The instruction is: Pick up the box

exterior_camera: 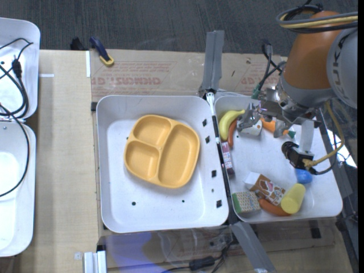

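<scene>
The box [269, 190] is a small brown and orange carton lying flat near the front of the right bin [330, 209]. A white cube [252, 180] touches its left end, and a green checkered pack [245, 201] lies just in front of that. My gripper [249, 121] hangs over the back of the right bin, beside a banana [228, 121] and well behind the box. Nothing of the box is near it.
A yellow cup [293, 198], an orange carrot-like piece [274, 209] and a blue ball [303, 176] crowd the box's right side. Orange pieces [268, 125] lie by the gripper. A slim dark packet [227, 156] lies along the bin's left wall. The left bin [114, 209] holds a yellow divided plate [162, 151].
</scene>
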Motion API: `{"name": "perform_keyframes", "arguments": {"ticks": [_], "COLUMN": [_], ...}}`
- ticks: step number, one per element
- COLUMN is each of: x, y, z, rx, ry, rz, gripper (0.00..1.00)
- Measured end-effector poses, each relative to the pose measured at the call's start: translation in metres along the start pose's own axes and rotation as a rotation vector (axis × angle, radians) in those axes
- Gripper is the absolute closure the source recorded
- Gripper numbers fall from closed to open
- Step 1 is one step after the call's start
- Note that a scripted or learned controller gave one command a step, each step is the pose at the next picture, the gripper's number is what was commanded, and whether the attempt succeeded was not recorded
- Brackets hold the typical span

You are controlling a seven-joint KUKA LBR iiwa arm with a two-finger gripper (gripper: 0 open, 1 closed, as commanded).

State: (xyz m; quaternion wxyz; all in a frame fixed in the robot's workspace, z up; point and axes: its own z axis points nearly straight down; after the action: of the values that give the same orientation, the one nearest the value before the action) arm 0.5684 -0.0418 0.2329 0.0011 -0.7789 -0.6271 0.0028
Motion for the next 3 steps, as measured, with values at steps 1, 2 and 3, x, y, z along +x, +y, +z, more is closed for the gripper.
{"name": "perform_keyframes", "arguments": {"ticks": [1,2,3], "x": [0.09,0.141,0.187], "y": [-0.067,-0.07,-0.107], "z": [0.044,0.034,0.135], "rx": [0.002,0.0,-0.012], "ry": [-0.001,-0.001,0.001], "rz": [0.237,-0.037,-0.017], "gripper": [0.0,0.0,0.0]}}
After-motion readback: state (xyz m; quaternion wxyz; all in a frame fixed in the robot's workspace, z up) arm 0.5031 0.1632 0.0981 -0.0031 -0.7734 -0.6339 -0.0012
